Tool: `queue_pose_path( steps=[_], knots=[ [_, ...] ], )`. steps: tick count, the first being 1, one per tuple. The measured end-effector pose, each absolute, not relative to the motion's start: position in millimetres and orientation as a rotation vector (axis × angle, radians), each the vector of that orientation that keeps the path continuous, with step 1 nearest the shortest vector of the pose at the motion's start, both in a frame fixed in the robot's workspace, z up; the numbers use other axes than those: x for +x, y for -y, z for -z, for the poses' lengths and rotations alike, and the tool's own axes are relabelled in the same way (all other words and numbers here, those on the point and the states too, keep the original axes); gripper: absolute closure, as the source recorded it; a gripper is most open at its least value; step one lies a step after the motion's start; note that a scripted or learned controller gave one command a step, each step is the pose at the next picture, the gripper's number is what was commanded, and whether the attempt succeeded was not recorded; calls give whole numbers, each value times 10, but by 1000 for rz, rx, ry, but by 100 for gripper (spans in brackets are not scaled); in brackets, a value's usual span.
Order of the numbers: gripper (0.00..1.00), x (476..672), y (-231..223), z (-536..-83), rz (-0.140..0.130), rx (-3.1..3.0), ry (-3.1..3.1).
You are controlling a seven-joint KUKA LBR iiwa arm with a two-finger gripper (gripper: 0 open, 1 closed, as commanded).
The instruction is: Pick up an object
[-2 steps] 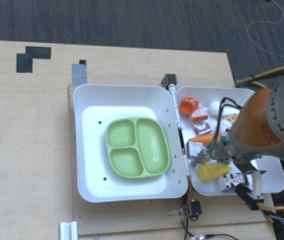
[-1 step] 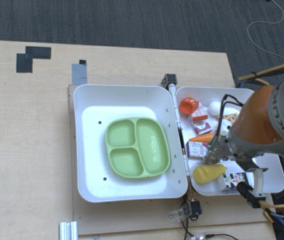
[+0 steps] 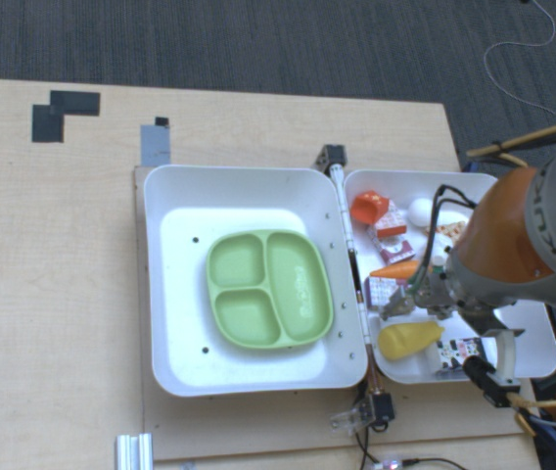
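In the right bin (image 3: 542, 355) lie several small objects. A red-orange piece (image 3: 369, 207) and a white egg (image 3: 421, 211) sit at the far end, with a red-and-white packet (image 3: 391, 228) and a purplish packet (image 3: 396, 253) just below them. An orange carrot (image 3: 393, 270) lies near the bin's left wall. A yellow lemon-like object (image 3: 410, 339) rests at the near left. My gripper (image 3: 410, 297) hangs low over this bin, between the carrot and the yellow object, under the arm's grey wrist and orange band (image 3: 508, 233).
The left bin (image 3: 175, 262) holds a green three-compartment plate (image 3: 268, 289). A small printed card (image 3: 459, 352) lies at the right bin's near edge. A metal divider (image 3: 349, 253) runs between the bins. Cables (image 3: 371, 414) trail at the bench front.
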State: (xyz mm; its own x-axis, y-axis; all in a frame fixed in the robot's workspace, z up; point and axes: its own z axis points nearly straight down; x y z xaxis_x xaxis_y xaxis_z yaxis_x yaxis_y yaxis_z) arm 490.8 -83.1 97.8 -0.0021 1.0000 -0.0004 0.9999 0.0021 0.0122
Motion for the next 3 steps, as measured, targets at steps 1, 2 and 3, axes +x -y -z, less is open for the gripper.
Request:
queue_pose_path(
  steps=[1,2,3],
  knots=[
    [100,4922,823,-1083,-17,2209,-2220],
    [0,4922,823,-1082,-17,2210,-2218],
    [100,4938,813,-1187,-22,2205,-2221]
  ],
)
